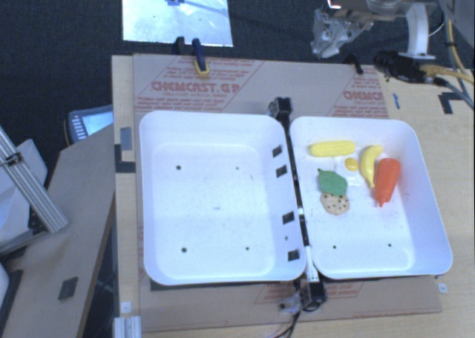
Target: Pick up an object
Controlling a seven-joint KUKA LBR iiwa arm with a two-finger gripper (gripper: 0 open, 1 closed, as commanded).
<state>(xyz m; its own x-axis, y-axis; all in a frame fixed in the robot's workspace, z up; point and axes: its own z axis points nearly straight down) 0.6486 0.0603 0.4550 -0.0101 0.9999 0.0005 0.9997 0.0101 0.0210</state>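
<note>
In the camera view, the gripper (329,38) hung above the far edge of the surface, beyond the right white bin (429,203), with nothing visibly between its parts; whether it stood open or closed could not be told. The likely targets lay clustered in that bin's far half: a yellow plastic corn cob (332,148), a yellow toy banana (369,163), an orange plastic carrot (386,180), a green leaf-shaped toy (332,181) and a round speckled biscuit toy (335,203). All looked light, rigid and somewhat slick. The carrot seemed best taken across its middle, though the banana touched its flank and could crowd a grasp. The left white bin (159,203) stood beside it, apart from the cluster.
</note>
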